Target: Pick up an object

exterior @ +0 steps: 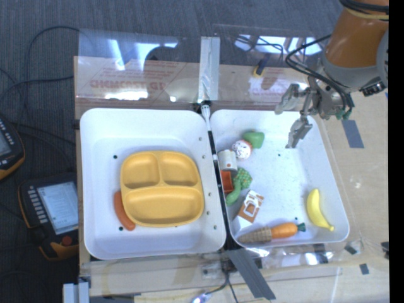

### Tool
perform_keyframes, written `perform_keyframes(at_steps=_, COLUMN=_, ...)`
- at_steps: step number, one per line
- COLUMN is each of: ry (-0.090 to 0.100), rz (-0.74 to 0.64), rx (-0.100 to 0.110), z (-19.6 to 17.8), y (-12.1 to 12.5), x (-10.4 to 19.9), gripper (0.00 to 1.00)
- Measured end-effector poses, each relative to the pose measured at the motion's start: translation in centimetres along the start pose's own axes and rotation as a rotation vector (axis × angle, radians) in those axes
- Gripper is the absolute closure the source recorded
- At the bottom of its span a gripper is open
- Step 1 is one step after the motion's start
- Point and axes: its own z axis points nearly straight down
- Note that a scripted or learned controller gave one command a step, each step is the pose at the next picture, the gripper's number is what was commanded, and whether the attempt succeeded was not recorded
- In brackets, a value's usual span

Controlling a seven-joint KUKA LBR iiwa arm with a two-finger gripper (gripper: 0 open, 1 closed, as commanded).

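One arm [353,30] reaches in from right, pincer [297,122] spread wide, holding nothing, hovering over right bin [338,188] far corner. Green toy [254,138] lies just left of pincer, banana [319,209] well below.

Arm [353,33]: rounded casing with a broad orange band above a grey wrist section. Black cables loop along the wrist's left side. Gripper [302,115]: grey metal assembly with two slim fingers [297,133]; small green fitting on its right side
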Motion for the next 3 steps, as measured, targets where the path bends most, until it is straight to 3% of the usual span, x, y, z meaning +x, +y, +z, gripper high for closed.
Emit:
perform_keyframes(at_steps=1, ry=0.003, rz=-0.011, rx=0.000, z=8.9, y=0.2, x=9.2, gripper=0.00)
perform_keyframes(at_steps=2, ry=-0.007, rz=-0.100, rx=0.001, z=14.4, y=-6.1, x=12.6, gripper=0.00)
perform_keyframes(at_steps=3, ry=-0.015, rz=-0.086, rx=0.004, z=14.3, y=-6.5, x=13.1, gripper=0.00)
